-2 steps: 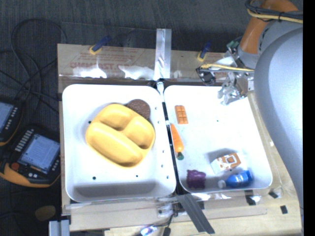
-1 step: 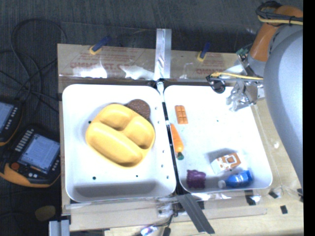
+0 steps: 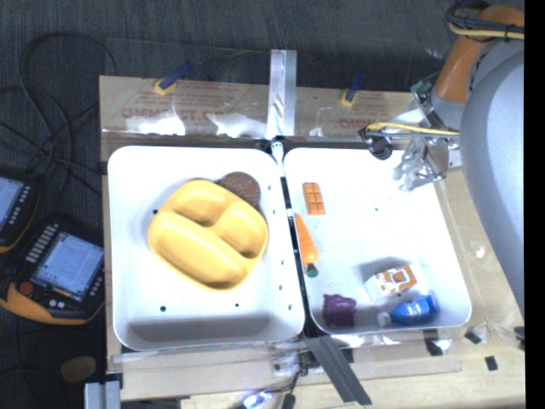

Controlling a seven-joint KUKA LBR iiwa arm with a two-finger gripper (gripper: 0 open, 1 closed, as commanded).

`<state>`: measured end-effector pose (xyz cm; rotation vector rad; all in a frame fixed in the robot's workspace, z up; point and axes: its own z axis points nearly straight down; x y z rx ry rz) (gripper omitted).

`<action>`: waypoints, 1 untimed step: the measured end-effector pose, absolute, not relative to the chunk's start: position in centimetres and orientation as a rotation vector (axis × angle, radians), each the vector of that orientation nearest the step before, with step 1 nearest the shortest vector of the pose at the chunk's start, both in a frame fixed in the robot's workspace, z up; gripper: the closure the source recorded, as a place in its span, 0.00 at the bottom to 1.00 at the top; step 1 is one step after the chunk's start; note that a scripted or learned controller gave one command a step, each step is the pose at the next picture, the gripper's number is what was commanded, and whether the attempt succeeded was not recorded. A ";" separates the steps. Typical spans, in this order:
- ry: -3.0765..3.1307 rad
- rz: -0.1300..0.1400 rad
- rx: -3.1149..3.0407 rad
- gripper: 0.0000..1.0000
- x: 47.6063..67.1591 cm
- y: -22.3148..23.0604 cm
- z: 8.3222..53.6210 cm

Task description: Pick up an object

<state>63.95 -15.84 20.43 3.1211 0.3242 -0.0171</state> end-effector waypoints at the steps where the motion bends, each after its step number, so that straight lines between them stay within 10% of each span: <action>1: 0.334 -0.007 3.125 1.00 54.0 -18.3 22.0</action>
